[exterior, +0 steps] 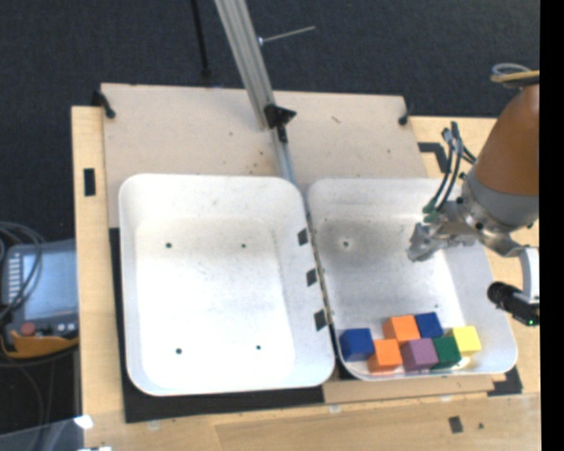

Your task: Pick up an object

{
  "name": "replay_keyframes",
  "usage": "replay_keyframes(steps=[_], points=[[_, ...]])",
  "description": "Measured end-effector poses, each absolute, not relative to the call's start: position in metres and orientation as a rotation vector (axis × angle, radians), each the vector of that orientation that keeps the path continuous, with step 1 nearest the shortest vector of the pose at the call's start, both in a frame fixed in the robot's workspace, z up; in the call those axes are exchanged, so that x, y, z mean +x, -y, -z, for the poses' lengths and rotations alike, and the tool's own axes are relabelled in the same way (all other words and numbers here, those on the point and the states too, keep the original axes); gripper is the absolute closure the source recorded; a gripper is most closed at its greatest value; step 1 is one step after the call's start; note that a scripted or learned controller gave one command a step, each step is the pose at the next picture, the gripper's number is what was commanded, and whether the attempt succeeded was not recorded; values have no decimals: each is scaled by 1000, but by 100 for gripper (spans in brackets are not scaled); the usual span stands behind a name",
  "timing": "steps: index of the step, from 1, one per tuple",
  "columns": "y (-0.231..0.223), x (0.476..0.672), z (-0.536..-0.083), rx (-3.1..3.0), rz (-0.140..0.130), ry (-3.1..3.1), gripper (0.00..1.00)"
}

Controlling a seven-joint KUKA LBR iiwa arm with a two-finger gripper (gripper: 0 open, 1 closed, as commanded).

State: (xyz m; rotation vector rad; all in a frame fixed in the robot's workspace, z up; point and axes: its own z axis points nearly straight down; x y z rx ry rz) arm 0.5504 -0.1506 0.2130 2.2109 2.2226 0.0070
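Several coloured blocks lie clustered along the front edge of the right bin [376, 252]: a blue block [356, 343], two orange blocks [403, 328] [386, 353], a second blue block [429, 324], a purple block [419, 353], a green block [446, 349] and a yellow block [466, 338]. My gripper [421, 245] hangs over the right side of that bin, well behind the blocks and apart from them. Nothing shows between its fingers.
The left bin [216, 280] sits beside the right one, with black clips along the shared wall. A slanted aluminium pole [249, 54] rises behind the bins. A control pendant [38, 294] with cables lies off the bench at the left.
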Motion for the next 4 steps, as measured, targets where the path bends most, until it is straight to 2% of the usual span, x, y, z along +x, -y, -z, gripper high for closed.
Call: replay_keyframes(steps=[2,4], points=[[42,539,-225,2214,-1,-2230,100],[-78,554,-241,2211,-4,-2232,100]])
